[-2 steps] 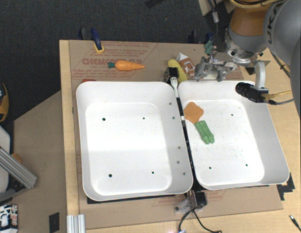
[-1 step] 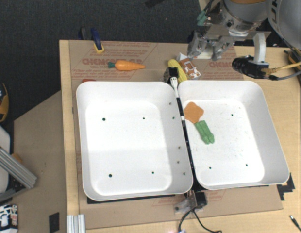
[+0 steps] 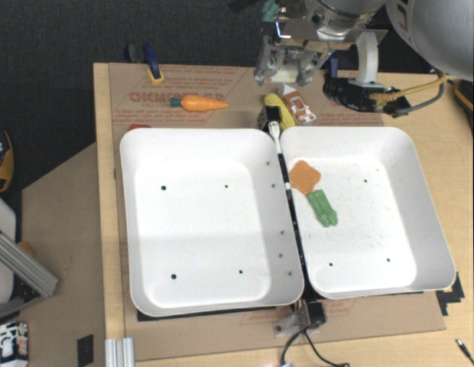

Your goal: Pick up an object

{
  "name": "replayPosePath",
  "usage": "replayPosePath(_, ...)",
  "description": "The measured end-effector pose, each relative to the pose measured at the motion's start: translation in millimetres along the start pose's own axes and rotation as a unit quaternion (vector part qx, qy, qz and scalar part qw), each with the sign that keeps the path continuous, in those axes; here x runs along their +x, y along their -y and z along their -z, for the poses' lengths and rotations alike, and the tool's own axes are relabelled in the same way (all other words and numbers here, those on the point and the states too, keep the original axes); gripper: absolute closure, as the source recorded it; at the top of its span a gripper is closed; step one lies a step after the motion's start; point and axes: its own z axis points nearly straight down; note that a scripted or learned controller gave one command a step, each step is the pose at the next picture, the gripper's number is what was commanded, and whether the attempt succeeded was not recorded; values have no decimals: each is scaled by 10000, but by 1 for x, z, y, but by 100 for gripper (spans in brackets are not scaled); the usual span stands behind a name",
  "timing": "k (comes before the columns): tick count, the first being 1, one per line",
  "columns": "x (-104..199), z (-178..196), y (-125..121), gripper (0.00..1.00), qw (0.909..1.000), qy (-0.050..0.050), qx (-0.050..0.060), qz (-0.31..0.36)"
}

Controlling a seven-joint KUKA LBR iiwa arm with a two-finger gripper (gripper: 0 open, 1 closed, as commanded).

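The claw (image 3: 287,73) hangs with its jaw state impossible to tell, so it should descend squarely over the orange piece (image 3: 304,177) and green piece (image 3: 323,208) lying below it in the right bin (image 3: 420,197).

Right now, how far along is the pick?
Nothing looks picked yet. The claw hangs above the bench beyond the bins' far edge, near the banana, and I see nothing between its fingers. The orange piece and green piece lie in the right bin; the carrot lies outside the bins. Descent, grasp and lift remain.
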Motion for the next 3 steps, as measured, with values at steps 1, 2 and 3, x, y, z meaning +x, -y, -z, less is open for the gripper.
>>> replayPosePath(1,80,55,19,100,10000,-2,7,-1)
replayPosePath(2,135,103,35,100,10000,3,4,-18)
replayPosePath(3,133,158,127,100,10000,-2,16,-23)
